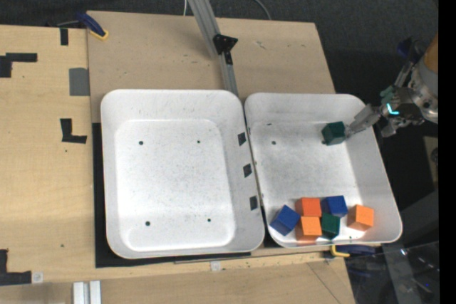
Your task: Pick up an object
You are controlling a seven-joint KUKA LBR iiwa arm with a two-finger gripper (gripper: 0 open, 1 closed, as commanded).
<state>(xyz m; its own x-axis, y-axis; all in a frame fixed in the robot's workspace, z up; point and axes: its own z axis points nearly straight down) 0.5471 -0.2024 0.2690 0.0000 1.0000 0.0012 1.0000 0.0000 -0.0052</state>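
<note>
Camera view puts my gripper (350,127) beside the dark green block (333,132) in the right bin (370,153); jaw spacing I cannot tell, so I'd centre it before closing.

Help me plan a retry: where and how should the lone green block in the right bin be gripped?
Grip the green block across two opposite flat side faces, coming down from above. It sits apart from the cluster, with bare floor of the right bin around it; the gripper is already beside it.
</note>
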